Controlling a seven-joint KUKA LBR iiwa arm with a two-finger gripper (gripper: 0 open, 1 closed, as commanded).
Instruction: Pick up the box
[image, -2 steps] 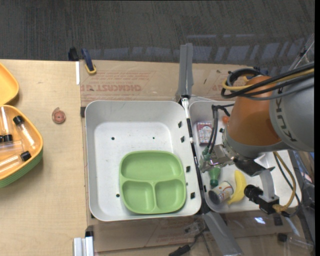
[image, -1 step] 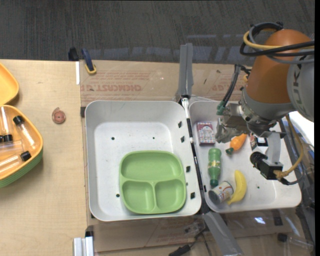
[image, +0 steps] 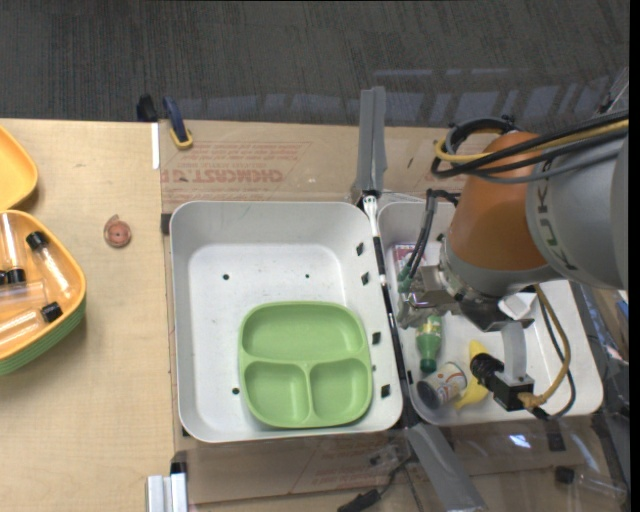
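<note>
Fingers: hidden beneath the wrist and cabling, so open or closed cannot be told.
Gripper (image: 421, 300): low over the right bin's left edge, about midway along it, likely placed there to search the clutter on that side.
Arm (image: 520, 220): reaching in from the right, orange band above the wrist, covering much of the right bin.
Box (image: 404, 258): probably the pale printed item at the far-left corner of the right bin (image: 588, 392), partly hidden by cables and not certain; apart from the gripper, on its far side.
Green bottle (image: 428, 346): just nearer than the gripper, along the same left edge — closer to it than the box.
Clear cup (image: 441, 386): at the near-left corner, on its side, touching a yellow item (image: 472, 390).
Left bin (image: 182, 300): carrying a green divided plate (image: 305, 362) toward its near edge — no part in this task.
Step judged: still approaching, nothing lifted.
Risk judged: taking the bottle instead.
</note>
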